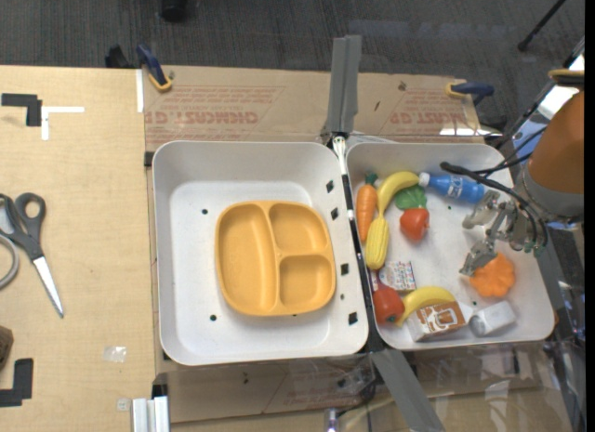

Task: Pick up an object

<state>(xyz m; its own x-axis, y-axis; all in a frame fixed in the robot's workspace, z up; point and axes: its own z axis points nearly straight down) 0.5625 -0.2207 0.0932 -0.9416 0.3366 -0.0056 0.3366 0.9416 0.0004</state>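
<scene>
- A pair of scissors lies on the tabletop at the far left of the frame, well apart from the bins.
- The left bin holds an orange divided plate near its middle.
- Along the left side of the right bin lie a carrot, a corn cob and a banana, close together.
- Just right of these sit a green piece and a red tomato.
- Lower in that bin are a small printed packet, a red pepper, a second banana, a brown carton and a grey block.
- A blue bottle lies near the upper middle of the right bin.
- The end effector hangs over the right part of the right bin, its fingers spread apart and gripping nothing.
- An orange fruit-like object sits just below and right of the fingertips; I cannot tell if they touch.
</scene>
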